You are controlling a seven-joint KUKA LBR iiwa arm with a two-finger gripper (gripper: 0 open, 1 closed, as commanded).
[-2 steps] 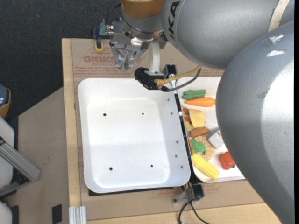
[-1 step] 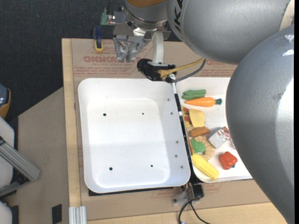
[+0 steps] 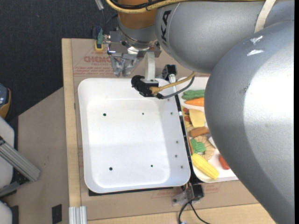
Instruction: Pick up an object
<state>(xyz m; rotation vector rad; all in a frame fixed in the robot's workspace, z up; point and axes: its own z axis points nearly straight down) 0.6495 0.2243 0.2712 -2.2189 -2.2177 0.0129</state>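
Above the left bin's [image 3: 93,139] far rim hang the fingers [image 3: 122,66]; their spread I cannot tell.

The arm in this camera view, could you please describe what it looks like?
The arm is made of thick, smooth, rounded grey segments, with an orange band above the wrist. Black lettering is partly visible on the grey shell beside that band. A yellow-and-black cable loops around the band. The claw is a small grey metal assembly.

gripper [image 3: 122,68] above left bin's [image 3: 93,125] far rim | right bin [image 3: 224,175]: toy food, corn [image 3: 204,166]
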